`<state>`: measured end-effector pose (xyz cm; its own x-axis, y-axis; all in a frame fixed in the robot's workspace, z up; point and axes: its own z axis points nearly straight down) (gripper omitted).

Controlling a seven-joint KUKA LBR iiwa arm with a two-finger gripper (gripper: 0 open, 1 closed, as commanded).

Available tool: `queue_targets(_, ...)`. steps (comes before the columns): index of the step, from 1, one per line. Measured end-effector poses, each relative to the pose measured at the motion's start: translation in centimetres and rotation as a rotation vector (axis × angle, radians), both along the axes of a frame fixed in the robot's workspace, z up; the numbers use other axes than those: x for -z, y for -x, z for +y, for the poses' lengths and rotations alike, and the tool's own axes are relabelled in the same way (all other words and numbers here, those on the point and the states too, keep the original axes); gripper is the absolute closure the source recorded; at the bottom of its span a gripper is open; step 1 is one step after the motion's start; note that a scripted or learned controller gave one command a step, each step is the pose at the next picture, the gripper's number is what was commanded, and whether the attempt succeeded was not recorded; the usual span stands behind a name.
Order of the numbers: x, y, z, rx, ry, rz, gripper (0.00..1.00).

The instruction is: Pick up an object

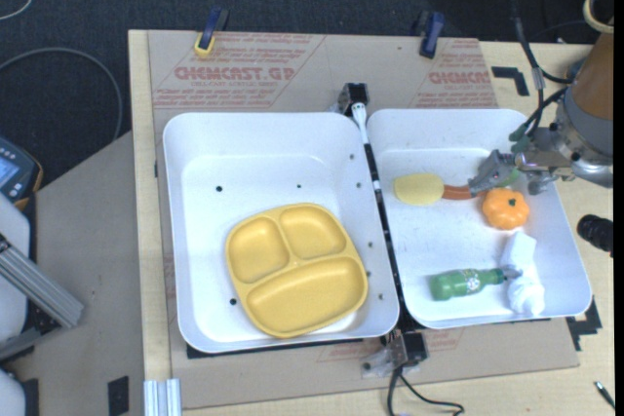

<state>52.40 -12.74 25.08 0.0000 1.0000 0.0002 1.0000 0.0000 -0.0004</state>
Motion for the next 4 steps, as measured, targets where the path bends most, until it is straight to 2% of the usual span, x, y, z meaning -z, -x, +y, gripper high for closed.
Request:
queue_targets(1, -21.6, 0.7, 5.5, -0.006, 0.002, -0.023, 0.00)
queue_targets(2, -21.7, 0.7, 5.4, -0.001, 0.002, -0.007, 1.00)
queue_targets(3, -28.9, -0.4, 13.6, -0.009, -0.001, -0.011, 1.00)
queue_targets(4, -28.5, 4.7, 18.6, -0.007, -0.002, 0.002, 1.00)
